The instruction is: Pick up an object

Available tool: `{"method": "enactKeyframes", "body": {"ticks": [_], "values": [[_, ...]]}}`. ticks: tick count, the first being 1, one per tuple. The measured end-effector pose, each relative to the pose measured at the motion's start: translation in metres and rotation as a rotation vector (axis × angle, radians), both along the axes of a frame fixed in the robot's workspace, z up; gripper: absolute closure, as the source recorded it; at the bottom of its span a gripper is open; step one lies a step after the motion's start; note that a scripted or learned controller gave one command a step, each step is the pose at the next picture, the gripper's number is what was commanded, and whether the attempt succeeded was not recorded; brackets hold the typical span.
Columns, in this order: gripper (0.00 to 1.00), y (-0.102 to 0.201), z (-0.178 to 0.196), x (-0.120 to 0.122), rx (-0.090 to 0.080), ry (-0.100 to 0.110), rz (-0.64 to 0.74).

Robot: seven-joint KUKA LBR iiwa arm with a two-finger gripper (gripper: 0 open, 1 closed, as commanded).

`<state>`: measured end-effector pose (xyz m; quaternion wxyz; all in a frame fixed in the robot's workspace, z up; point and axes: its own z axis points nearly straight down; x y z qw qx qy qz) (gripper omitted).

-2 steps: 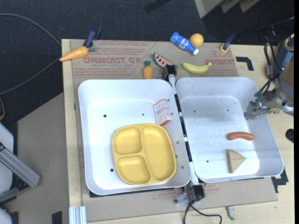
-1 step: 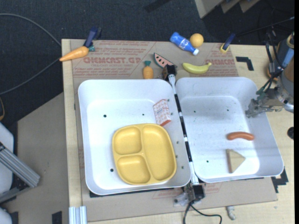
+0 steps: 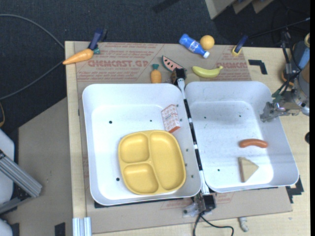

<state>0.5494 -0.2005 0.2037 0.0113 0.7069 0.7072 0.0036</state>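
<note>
Two loose items lay in the right-hand white bin (image 3: 275, 127) near its front right corner: a small orange-red plastic sausage (image 3: 253, 143) and, just in front of it, a tan wedge-shaped block (image 3: 247, 169). The grey two-finger gripper (image 3: 269, 111) hung over that bin's right wall, toward the back; whether it was open or closed could not be told. The sausage lay forward and slightly inward of it, long axis running left to right across the bin, making it the nearer candidate.

toy carrot (image 3: 78, 57), banana (image 3: 207, 72), blue bottle (image 3: 194, 45), orange ball (image 3: 207, 42)
</note>
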Motion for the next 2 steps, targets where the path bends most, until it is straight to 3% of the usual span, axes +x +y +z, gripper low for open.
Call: {"method": "enactKeyframes", "body": {"ticks": [1,2], "values": [[0.00,0.000,0.000,0.000,0.000,0.000,0.000],[0.00,0.005,0.004,-0.030,0.011,0.022,-0.001]]}}
